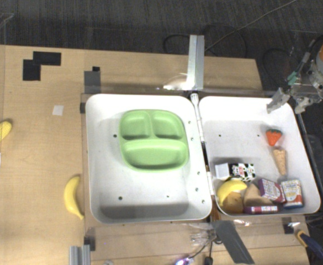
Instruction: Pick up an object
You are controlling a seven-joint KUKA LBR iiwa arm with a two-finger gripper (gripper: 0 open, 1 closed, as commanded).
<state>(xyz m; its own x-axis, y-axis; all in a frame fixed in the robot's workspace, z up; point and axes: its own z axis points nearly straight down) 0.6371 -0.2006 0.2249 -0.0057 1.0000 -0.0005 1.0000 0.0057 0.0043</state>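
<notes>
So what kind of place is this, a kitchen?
More likely a robot lab test bench: two white bins bolted to a wooden bench, toy food like a strawberry, and cables trailing on carpet.

bins [95, 164]: smooth white plastic | tray [153, 138]: matt green plastic | bench [34, 164]: wood

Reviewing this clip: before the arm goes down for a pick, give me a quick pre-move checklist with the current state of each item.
1. Gripper above the right bin, at its far right corner: ok.
2. Nothing between the fingers yet: cannot tell, they are too small and blurred.
3. Pickable items present: ok. A strawberry toy and a cone lie apart from the rest.
4. Near-edge cluster spaced for a clean grasp: not ok. The yellow fruit, cow-print carton and small packets are crowded together.
5. Left bin holds a green divided plate: ok, out of the path.
</notes>
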